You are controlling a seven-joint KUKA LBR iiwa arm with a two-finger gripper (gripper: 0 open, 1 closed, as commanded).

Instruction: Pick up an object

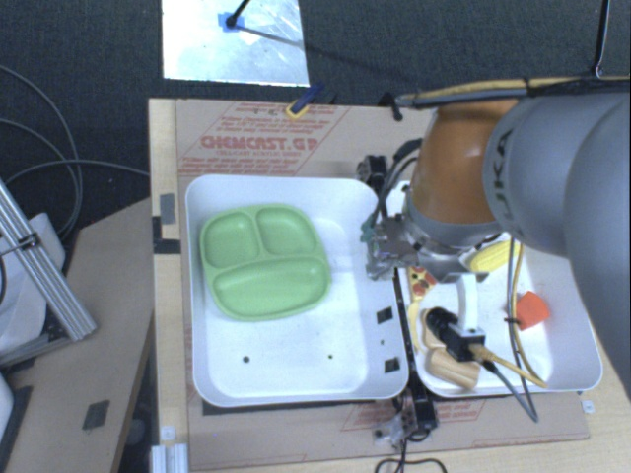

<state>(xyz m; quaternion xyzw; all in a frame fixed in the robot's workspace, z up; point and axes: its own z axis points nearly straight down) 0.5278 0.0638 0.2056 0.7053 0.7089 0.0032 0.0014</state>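
Left bin (286,355): white, shallow, smooth. A green plate (264,261) lies flat in its far-left part. The plate is glossy, with rounded corners and three compartments.

My gripper (381,249) sits near the plate's right edge, not touching it, over the wall between the bins. I cannot tell whether it is open or closed, as my own wrist covers it.

Right bin (584,361): a yellow piece (490,257) shows partly from under my arm. Right of it is an orange chunk (532,308). A tan rounded piece (452,369) lies at the near edge.
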